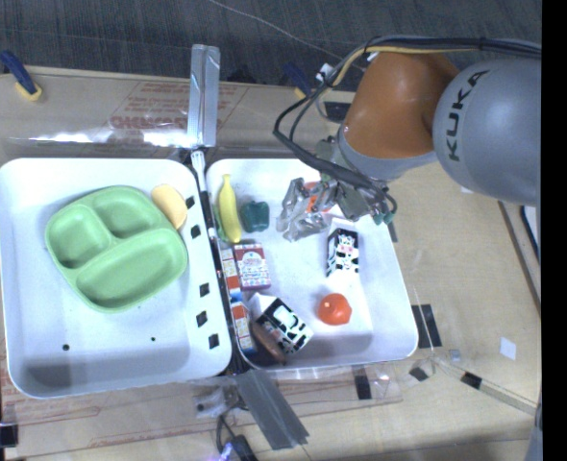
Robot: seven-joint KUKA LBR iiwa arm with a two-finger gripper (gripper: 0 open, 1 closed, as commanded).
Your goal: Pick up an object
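The grey arm (485, 113) is reaching in over the table's (456, 286) right edge, hanging its end effector (308, 211) above the right bin's (399, 329) far middle; whether it is gripping anything I cannot tell. The left bin (24, 353) is carrying a green divided plate (117, 248) and a yellow lemon-like piece (170, 206) at its right wall. The right bin is holding a banana (228, 211), a dark green item (256, 215), a red carton (253, 265), two cow-patterned cartons (342, 252) (283, 325) and an orange tomato-like piece (334, 309). Cables are blurring the end effector's outline.
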